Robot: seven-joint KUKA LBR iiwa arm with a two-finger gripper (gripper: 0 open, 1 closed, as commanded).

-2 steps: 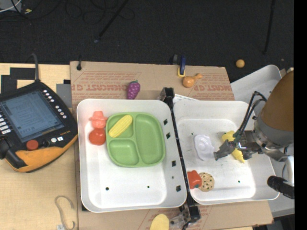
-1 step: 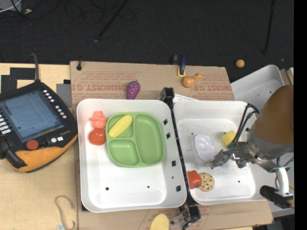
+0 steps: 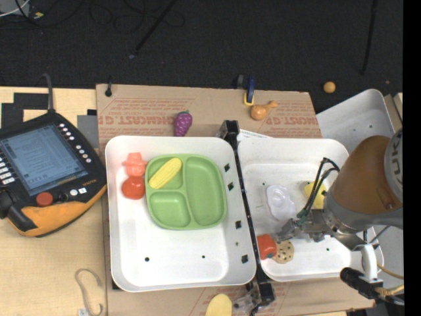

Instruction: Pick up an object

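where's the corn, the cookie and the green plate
corn (image 3: 164,172), camera view, middle of the cob
cookie (image 3: 284,252), camera view, centre of its top face
green plate (image 3: 205,189), camera view, bare floor of its right compartment

One fixed camera looked down from above the bench (image 3: 46,268) at a slant, far enough back to take in both white bins: the right bin (image 3: 329,153) and the left bin (image 3: 174,268). The arm (image 3: 368,183) entered from the frame's right, its gripper (image 3: 296,228) low over the right bin, with the left bin beyond it toward the frame's left.
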